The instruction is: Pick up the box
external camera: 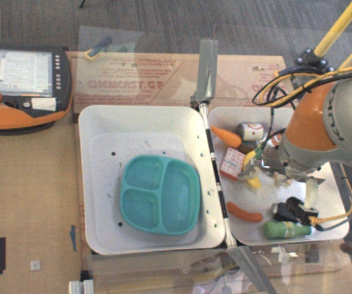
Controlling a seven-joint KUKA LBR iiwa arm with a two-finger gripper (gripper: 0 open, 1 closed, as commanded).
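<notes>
The box (232,162) is small, pink and white, and lies tilted in the right bin (335,192) close to that bin's left wall. My gripper (253,166) hangs low just to the right of the box, right beside its right edge. A yellow item (252,180) lies directly under the gripper. Nothing appears lifted off the bin floor.
An orange carrot (226,135) and a small can (251,130) lie behind the box. A red sausage (244,213) and a green bottle (284,229) lie near the front. The left bin (96,164) holds a teal divided plate (161,194). A teach pendant (22,84) sits at far left.
</notes>
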